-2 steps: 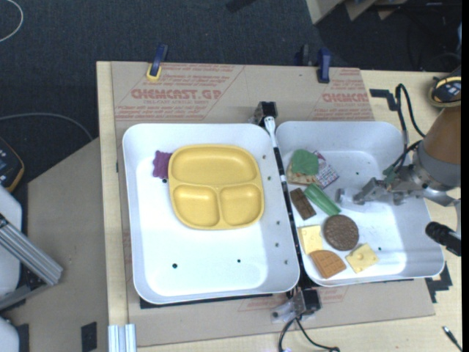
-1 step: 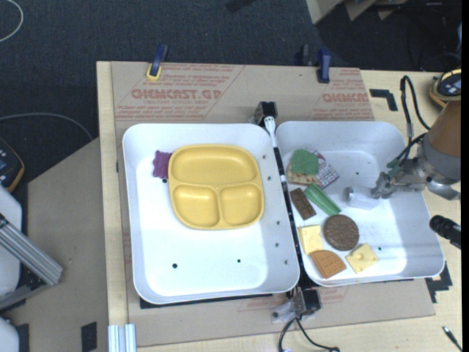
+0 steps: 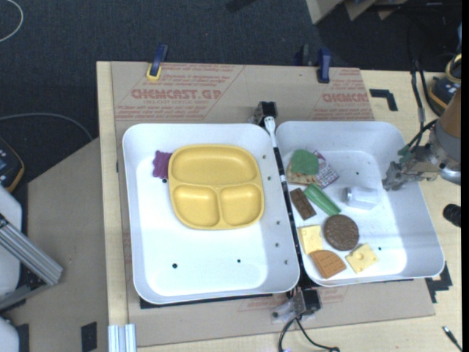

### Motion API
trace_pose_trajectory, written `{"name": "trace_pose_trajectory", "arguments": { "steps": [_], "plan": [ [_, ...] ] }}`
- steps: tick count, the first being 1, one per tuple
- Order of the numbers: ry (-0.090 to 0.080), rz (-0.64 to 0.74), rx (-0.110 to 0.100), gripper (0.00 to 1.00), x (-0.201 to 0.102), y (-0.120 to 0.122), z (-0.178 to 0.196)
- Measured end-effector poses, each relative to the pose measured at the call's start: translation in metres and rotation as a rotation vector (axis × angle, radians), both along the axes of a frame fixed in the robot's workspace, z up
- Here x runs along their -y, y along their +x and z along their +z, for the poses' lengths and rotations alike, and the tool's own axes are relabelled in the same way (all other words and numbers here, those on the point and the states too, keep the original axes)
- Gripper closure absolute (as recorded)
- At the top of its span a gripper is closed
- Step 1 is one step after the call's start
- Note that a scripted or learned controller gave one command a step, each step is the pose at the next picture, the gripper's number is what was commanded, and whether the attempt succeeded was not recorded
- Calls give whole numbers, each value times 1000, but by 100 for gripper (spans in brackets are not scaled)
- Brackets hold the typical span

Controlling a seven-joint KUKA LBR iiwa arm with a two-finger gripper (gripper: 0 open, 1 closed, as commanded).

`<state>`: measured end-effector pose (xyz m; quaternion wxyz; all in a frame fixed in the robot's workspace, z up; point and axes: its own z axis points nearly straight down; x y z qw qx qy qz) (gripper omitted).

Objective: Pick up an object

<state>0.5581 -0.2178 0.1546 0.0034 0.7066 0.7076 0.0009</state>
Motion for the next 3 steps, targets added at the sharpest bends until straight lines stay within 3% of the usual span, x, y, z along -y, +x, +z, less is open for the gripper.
{"name": "trace_pose_trajectory", "arguments": {
  "steps": [2,3],
  "plan": [
    [1,0,0,100,-5,1,72],
    [6,4,-8,100,-51,0,73]
  ]
}}
